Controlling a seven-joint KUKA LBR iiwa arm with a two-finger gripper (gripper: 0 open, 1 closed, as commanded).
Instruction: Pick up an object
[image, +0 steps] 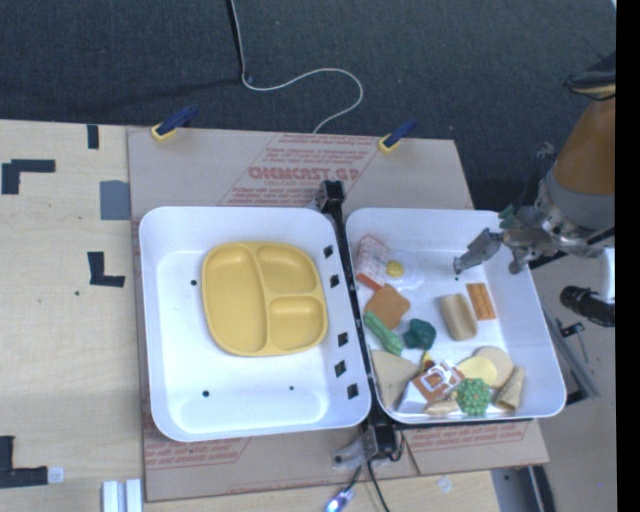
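Tan bread roll (459, 316) near right bin's (540, 330) right edge, beside orange block (481, 300): lower gripper (490, 250), fingers spread wide and holding nothing, squarely over it, clear of neighbouring pieces.

arm: I see it reaching in from the right, orange band at upper right above the grey wrist | wrist: tilted, pointing left and slightly down | gripper (487, 252): two fingers spread apart, nothing between them | height: I read it as hovering, touching nothing, fingertips angled left
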